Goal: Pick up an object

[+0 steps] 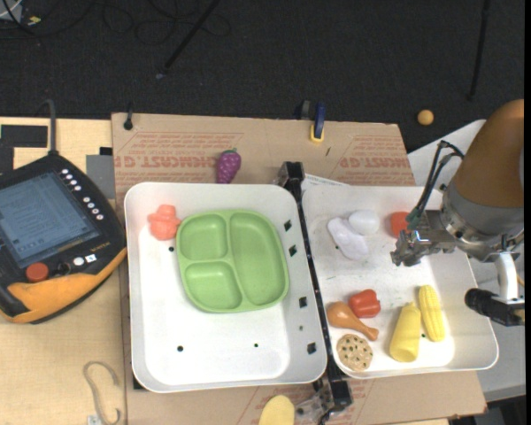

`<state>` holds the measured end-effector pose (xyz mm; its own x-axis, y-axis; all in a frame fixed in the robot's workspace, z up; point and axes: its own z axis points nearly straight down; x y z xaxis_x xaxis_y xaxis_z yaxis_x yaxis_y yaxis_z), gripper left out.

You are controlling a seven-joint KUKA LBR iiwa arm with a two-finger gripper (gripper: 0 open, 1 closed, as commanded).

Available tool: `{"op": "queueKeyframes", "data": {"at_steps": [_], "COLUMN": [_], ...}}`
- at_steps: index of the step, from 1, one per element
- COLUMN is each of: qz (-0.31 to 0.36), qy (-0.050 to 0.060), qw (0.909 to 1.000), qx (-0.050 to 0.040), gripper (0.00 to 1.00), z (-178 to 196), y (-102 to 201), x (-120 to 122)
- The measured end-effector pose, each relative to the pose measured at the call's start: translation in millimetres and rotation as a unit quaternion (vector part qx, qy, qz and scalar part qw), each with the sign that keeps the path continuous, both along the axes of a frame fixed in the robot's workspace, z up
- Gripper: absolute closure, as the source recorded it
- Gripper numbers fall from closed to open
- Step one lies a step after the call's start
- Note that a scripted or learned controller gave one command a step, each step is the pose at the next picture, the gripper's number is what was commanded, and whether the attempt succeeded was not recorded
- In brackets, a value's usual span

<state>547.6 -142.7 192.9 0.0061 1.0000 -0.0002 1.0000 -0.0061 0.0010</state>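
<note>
The right bin (478,358) holds several toy foods. A white object (349,238) and a rounder white one (365,221) lie at its upper left. A red-orange piece (398,222) sits just left of my gripper (407,253), which hangs over the bin's upper right. Lower down lie a red pepper (364,303), a brown drumstick (349,318), a cookie (354,352), a yellow piece (406,333) and a corn cob (431,312). Nothing shows between the gripper's tips.
The left bin (159,343) carries a green divided plate (230,260) and a pink toy (163,222). A purple grape bunch (227,165) lies on the cardboard behind. A teach pendant (44,228) sits at far left. A yellow object (277,409) lies below the bins.
</note>
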Motion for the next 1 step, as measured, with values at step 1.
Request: {"op": "queueKeyframes", "data": {"at_steps": [1], "qz": [0.002], "qy": [0.000], "qw": [1.0000], "qx": [0.0002], "gripper": [1.00], "z": [36.6], "y": [-1.4], "x": [0.2]}}
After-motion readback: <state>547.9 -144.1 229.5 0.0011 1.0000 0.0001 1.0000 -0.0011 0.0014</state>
